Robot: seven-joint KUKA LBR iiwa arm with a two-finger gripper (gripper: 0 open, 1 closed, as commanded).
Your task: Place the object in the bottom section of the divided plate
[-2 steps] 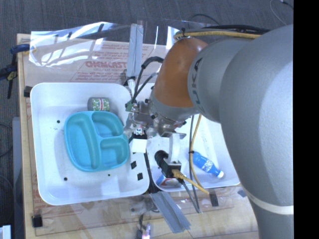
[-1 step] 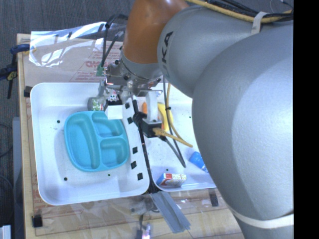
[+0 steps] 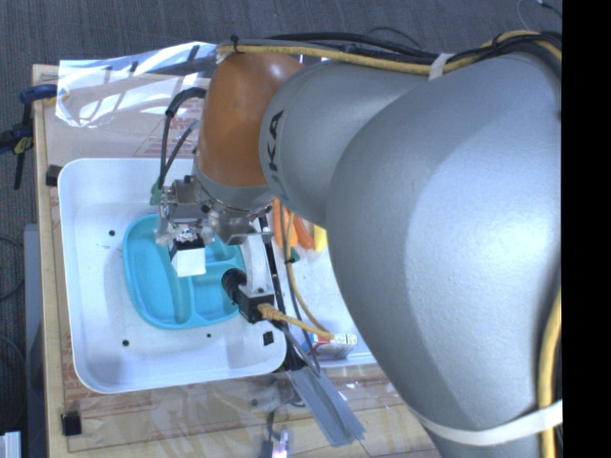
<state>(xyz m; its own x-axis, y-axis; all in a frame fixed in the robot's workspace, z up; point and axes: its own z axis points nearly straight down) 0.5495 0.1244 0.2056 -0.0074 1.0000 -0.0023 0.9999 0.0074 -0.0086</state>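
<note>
Arm [image 3: 420,208]: most of the view is taken up by the grey body, so the right bin and part of the left are hidden. A collision or a missed drop could go unnoticed behind it.
Left bin [image 3: 86,284]: a shallow white tray on which the plate is carried. If the plate were nudged by the wrist, it could be slid across the smooth floor and the target lost.
Plate [image 3: 158,299]: turquoise, divided by raised ridges into sections, lying flat in the bin beneath the wrist. Its upper part is covered by the gripper, so the section boundaries there cannot be read. A release made over a ridge is judged likely to leave the object tipped into the wrong section.
Cables [image 3: 286,303]: black and yellow leads are seen hanging beside the wrist, close to the plate's right rim. A snag on the rim could be caused by them.
Gripper [image 3: 187,239]: held low over the plate. Whether it is apart or together cannot be told.
Object [image 3: 188,261]: a small white block-like piece is seen just under the gripper, over the plate's middle. Whether it is gripped, resting on the plate, or part of the tool cannot be told. Colour plain white, edges squarish, no marking visible.
</note>
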